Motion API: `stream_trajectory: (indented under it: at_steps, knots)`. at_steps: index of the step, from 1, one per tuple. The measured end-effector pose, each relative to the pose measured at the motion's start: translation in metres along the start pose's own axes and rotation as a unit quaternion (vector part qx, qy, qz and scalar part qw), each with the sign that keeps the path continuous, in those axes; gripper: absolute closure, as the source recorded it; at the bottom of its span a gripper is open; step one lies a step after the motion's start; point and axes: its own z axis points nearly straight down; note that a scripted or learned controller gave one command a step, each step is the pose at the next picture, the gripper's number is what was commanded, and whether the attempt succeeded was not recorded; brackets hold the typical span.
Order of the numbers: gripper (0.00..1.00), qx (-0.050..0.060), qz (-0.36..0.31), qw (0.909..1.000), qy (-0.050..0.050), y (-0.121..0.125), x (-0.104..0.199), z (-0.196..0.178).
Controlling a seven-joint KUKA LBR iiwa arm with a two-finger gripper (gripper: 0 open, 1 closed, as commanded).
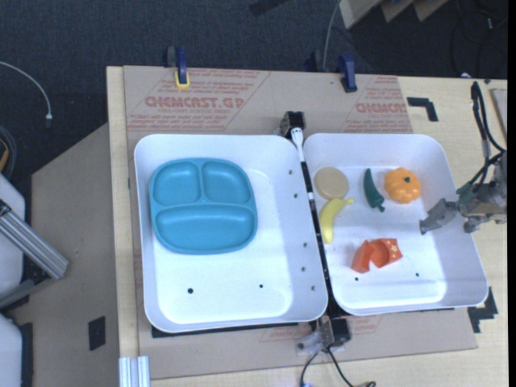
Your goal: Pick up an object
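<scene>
We saw two shallow white bins side by side on a brown board. The left bin point(230, 297) held a blue divided plate point(204, 205) with three compartments, lying flat toward its upper left. The right bin point(387, 293) held five small things: a round tan disc point(331, 183) near the upper left, a yellow banana point(331, 215) just below it, a dark green pepper point(372, 190) standing between the disc and an orange pumpkin-like toy point(402, 185), and a red-orange piece point(376, 254) lower down, well apart from the rest; its crumpled shape was too small for us to name with certainty.

The gripper point(439, 214) came in from the right at the bin's right rim, near the orange toy but not touching it. It was small, grey and blurred against the white wall, and most of the arm behind it was cut off by the frame edge. We could not tell whether it stood wide or narrow, and we saw nothing held in it.

Two blue clamps point(180, 64) gripped the board's far edge. Printed lettering on the board was partly covered by the bins. A black fitting point(293, 124) sat where the bins met at the top, its form hard to make out
</scene>
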Motion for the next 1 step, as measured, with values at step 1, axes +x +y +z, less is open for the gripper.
stream_trajectory:
  at_steps: [1]
  knots:
    - [0.00,-0.007,-0.002,1.0000,-0.002,0.0033,0.0006,-0.0070]
